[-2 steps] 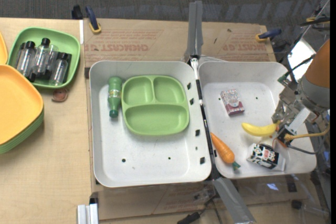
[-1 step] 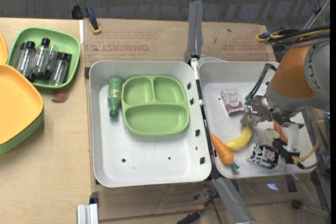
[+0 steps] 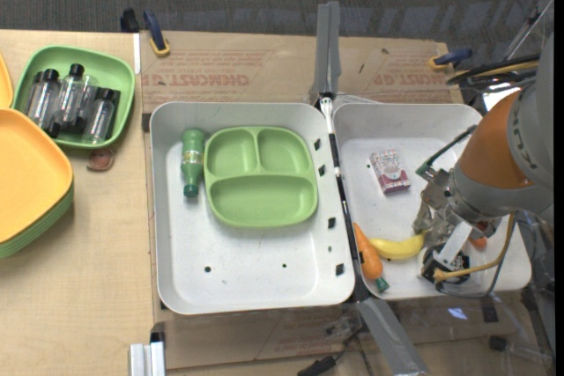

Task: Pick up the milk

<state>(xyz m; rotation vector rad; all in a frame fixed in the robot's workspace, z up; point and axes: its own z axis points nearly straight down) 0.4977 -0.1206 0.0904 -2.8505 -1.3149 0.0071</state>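
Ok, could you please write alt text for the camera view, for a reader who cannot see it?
The grey and orange arm's gripper reaches into the right bin, beside a banana and a carrot; the milk carton lies apart. The left bin holds a green plate and bottle.

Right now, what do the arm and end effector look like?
The arm is a thick rounded grey tube with a wide orange band above the wrist. The end effector is a small grey metal assembly, with a thin dark cable along the wrist.

I find bare floor around the milk carton (image 3: 389, 172). A banana (image 3: 397, 247) and a carrot (image 3: 368, 258) crowd the right bin's (image 3: 379, 123) front-left corner.
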